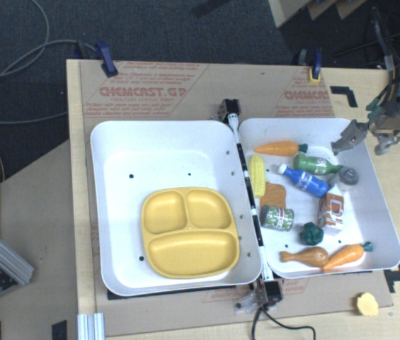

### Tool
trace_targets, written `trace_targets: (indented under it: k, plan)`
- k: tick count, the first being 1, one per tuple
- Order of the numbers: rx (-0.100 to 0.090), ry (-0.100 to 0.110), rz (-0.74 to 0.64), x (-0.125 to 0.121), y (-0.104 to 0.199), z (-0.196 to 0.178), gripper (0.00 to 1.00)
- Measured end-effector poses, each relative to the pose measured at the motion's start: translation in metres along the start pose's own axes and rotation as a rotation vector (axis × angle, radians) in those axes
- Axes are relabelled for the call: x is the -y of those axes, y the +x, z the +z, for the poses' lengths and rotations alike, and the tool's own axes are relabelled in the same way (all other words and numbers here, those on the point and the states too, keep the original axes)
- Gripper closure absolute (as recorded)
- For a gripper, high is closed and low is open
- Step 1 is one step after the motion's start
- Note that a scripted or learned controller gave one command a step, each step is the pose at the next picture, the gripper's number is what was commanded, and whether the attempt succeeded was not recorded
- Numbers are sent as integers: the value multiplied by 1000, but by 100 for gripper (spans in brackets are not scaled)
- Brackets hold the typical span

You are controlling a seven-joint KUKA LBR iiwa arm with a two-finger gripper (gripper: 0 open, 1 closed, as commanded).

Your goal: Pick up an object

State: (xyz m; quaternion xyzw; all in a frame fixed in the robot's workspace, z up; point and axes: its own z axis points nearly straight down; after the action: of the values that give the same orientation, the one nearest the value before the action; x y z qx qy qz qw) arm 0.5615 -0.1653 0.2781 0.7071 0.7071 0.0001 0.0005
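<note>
A paper-covered bench [185, 91] stands on dark carpet [150, 13] strewn with cables [15, 55].

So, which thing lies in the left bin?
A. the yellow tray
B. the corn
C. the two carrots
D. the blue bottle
A: the yellow tray sits in the left bin, while the blue bottle, the corn and both carrots lie in the right bin.
</note>
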Motion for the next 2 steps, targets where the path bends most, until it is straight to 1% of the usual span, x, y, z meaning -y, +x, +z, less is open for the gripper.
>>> trace_targets:
  k: [1,2]
  plan:
    - [-2,12,5,38,-36,95,0]
    - [3,-4,1,40,0,182,0]
